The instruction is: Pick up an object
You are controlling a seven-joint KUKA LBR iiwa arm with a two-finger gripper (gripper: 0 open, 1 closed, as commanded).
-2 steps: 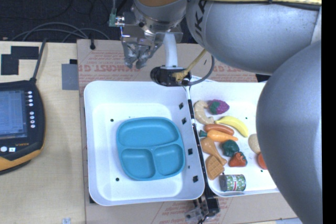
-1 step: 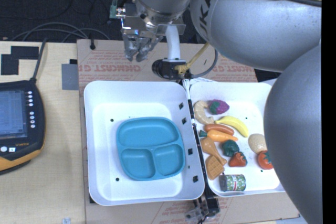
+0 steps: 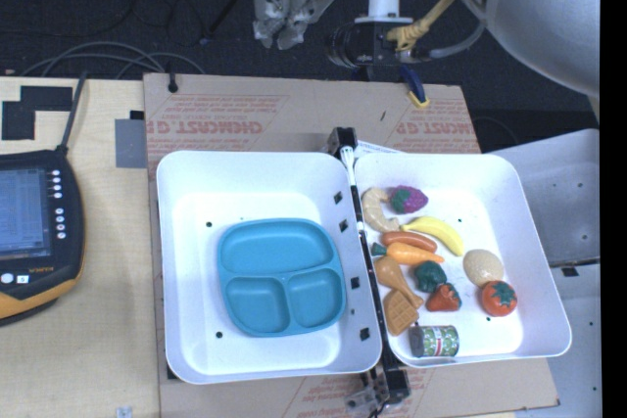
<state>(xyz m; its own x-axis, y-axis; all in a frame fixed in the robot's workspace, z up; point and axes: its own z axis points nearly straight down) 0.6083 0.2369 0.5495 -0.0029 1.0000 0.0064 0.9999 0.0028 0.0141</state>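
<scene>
Nearest the front edge of the tabletop [image 3: 108, 348], a small green-labelled tin can [image 3: 434, 341] lies on its side in the front part of the right-hand white plastic bin [image 3: 541, 308]. Just behind it sit a tan waffle-shaped toy [image 3: 401, 309], a red strawberry toy [image 3: 446, 297], and a red tomato toy [image 3: 498, 298] towards the bin's right wall. Further back come a beige egg-shaped toy [image 3: 482, 265], an orange carrot toy [image 3: 408, 242] and a yellow plastic banana [image 3: 436, 233], its long axis running from back-left to front-right. A purple grape-like toy [image 3: 408, 200] lies nearest the back wall. The left-hand white bin [image 3: 186, 201] holds a blue three-compartment plastic tray [image 3: 279, 274].

Farthest away, past the tabletop's back edge, the metal claw [image 3: 282, 13] hangs high; whether its fingers are spread or closed I cannot tell, and nothing is visibly between them. Every candidate lies forward and to the right of the claw, so I judge the coming move to be a long reach towards the front-right, then a descent.
</scene>
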